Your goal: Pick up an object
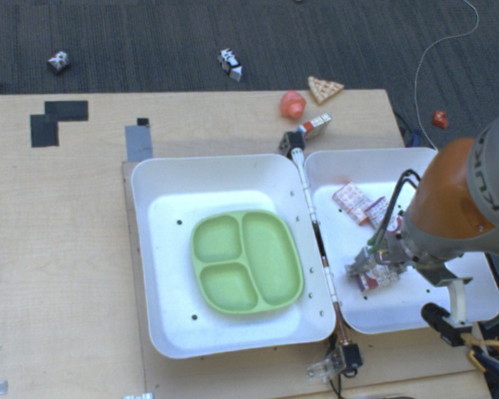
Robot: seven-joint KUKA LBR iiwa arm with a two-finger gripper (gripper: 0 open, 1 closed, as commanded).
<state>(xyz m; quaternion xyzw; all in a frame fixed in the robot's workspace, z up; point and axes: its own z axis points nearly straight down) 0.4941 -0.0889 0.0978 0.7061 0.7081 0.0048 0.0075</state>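
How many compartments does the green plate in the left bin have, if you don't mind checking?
3. The green plate has one small compartment at upper left, one small at lower left, and one long compartment down its right side.

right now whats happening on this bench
The grey and orange arm reaches in from the right, with its gripper low in the right bin, among a small clutter of objects. A red-and-white packet lies further back in that bin. The left bin holds a green divided plate.
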